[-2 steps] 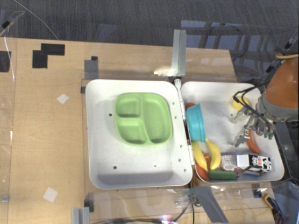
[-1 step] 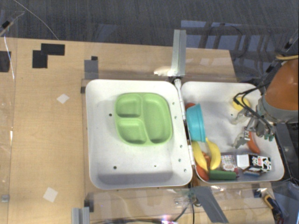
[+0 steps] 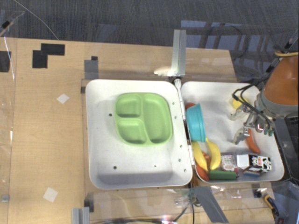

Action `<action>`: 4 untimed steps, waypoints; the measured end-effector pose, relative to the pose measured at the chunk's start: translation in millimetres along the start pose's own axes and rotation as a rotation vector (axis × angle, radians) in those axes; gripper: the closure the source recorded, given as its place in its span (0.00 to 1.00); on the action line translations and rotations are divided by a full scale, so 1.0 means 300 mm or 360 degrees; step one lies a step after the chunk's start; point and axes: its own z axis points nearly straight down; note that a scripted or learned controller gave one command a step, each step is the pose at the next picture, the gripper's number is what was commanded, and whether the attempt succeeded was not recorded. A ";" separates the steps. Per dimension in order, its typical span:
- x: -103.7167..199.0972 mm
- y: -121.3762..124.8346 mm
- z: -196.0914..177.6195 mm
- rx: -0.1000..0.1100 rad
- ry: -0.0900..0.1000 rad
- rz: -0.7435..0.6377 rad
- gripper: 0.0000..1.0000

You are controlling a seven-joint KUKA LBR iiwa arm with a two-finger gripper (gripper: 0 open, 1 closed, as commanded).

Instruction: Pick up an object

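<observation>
The arm [image 3: 280, 85] is covering part of the right bin [image 3: 219, 125], and the gripper [image 3: 244, 135] is hanging over its right side, too blurred to tell its state. A green divided plate [image 3: 142, 118] is lying in the left bin [image 3: 100, 139], while a teal bowl [image 3: 196, 122], bananas [image 3: 209, 155] and small boxes [image 3: 243, 161] are crowding the right bin's left and front edges.

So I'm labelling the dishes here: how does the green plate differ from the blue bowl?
The green plate lies flat in the left bin; the blue bowl stands tipped on its side against the right bin's left wall. The plate is wider, with three compartments; the bowl looks smaller, with one hollow. The plate sits alone; the bowl has bananas just below it. Both look like plain plastic.
</observation>
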 end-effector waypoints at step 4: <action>0.104 -0.023 -0.003 0.0001 -0.0001 0.0563 0.00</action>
